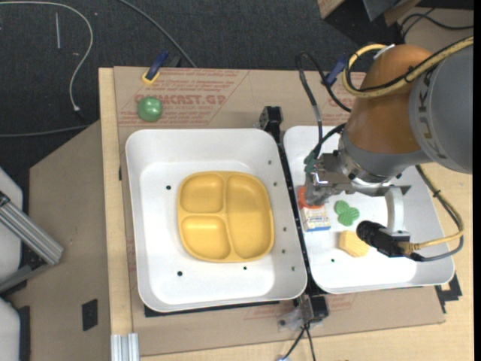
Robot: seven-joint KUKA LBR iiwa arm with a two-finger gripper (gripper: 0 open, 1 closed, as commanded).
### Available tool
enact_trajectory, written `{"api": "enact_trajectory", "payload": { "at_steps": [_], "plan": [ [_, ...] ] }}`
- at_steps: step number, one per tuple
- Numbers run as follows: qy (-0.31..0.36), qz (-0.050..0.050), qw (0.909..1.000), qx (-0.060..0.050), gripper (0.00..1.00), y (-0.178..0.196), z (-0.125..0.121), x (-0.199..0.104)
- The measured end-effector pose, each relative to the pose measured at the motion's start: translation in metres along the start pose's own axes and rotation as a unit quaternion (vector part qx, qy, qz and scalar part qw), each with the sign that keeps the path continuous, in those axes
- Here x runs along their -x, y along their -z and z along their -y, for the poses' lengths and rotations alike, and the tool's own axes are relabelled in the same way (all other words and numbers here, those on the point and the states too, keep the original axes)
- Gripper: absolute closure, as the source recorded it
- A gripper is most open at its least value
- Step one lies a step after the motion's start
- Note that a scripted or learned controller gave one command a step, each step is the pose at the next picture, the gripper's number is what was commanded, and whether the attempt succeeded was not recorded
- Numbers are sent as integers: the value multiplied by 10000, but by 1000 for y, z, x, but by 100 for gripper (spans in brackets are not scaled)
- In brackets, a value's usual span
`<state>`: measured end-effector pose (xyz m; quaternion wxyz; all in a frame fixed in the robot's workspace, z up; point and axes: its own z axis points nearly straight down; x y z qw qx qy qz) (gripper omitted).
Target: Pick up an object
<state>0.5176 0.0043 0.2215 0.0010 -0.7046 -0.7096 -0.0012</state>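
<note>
In the right bin [376, 273], three small objects lie near its left side. A small white carton with orange and blue print [315, 216] sits by the left wall. A green toy piece [346, 214] lies just to its right, and a yellow block [351, 244] sits nearer the front. My gripper [316, 188] hangs low over the bin, directly above the far end of the carton. The grey and orange wrist hides much of the bin's far half.
The left bin [150, 164] holds a yellow divided plate [225, 216]. A green ball [150, 109] rests on the cardboard behind that bin. A black connector with a yellow cable [383, 239] hangs over the right bin beside the yellow block.
</note>
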Motion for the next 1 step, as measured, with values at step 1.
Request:
{"api": "enact_trajectory", "payload": {
  "at_steps": [1],
  "plan": [
    [-10,7,10000,3,100,5,-2,-45]
  ]
}}
